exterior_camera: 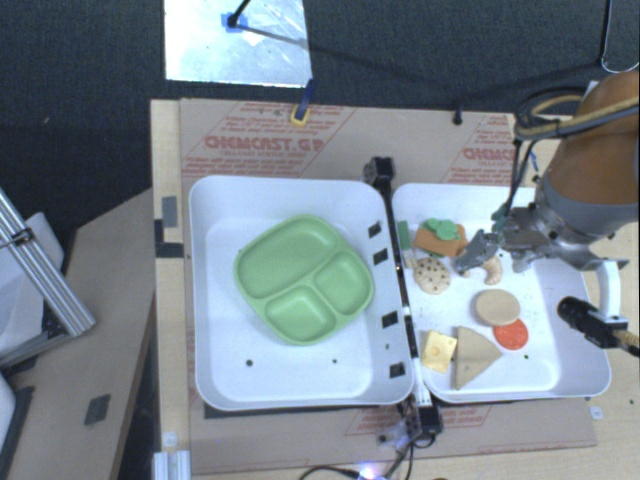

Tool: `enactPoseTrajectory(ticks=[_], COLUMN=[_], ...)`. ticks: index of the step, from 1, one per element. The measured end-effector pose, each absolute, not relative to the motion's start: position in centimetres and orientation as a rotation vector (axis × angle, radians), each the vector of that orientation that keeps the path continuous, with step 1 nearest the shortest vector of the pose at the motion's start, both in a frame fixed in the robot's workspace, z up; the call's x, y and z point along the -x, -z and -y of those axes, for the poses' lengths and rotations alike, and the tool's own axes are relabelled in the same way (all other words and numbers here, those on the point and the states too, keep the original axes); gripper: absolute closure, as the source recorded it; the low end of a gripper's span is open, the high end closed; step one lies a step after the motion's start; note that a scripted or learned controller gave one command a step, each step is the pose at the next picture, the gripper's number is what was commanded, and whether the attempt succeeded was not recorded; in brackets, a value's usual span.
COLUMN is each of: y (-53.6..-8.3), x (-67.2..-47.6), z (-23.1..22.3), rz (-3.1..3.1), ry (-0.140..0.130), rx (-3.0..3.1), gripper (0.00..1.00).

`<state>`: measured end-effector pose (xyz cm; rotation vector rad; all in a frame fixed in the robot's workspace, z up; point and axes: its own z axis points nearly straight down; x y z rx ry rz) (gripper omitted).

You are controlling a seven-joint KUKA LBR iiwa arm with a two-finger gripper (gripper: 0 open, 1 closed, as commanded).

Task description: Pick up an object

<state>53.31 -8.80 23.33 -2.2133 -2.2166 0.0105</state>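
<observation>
Gripper (487, 249) hovered low over right bin (575, 373), fingers apparently apart, clamped on nothing. Seemed aimed at cookie (432, 274) and orange-green piece (441, 236), lying just left of fingertips. Needed to centre over one piece alone, descend straight, close fully. Risked catching the small pale piece (492, 268) close beside.

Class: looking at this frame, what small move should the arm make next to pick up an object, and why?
Probably a short descent: the gripper hovers in the right bin beside the orange-and-green toy, above a small beige piece, nothing seen between its fingers.
</observation>
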Motion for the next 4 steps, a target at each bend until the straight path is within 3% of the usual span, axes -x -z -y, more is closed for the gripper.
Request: enactPoseTrajectory(ticks=[1, 2, 4], y=[-24.0, -18.9, -8.7], x=[-53.5, -54.0, -53.2], z=[8.8, 9.7, 10.2], rz=[2.226, 2.222, 2.219], ry=[0.002, -0.001, -0.003], rx=[2.218, 2.220, 2.219], gripper=[0.00, 0.00, 0.00])
